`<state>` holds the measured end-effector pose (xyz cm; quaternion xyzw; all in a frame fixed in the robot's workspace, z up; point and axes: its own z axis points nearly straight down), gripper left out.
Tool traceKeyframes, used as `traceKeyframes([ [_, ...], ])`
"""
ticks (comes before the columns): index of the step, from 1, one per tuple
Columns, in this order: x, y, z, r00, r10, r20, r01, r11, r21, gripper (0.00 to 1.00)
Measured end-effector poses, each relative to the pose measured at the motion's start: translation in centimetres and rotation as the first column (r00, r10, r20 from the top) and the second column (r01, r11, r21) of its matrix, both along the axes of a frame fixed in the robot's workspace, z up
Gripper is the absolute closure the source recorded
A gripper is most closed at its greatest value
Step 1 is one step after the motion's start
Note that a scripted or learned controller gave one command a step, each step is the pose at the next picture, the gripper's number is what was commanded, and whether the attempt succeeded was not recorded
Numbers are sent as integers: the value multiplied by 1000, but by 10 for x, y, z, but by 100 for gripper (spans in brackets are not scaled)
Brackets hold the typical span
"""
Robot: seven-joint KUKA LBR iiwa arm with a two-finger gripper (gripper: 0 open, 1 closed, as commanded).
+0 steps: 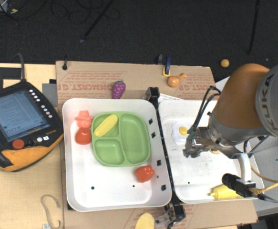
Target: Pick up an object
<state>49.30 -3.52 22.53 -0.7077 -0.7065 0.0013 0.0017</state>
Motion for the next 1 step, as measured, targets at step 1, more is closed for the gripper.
traceKeyframes([
  [1,9,-2,-8,1000,0,1,0,1000,-1,100],
])
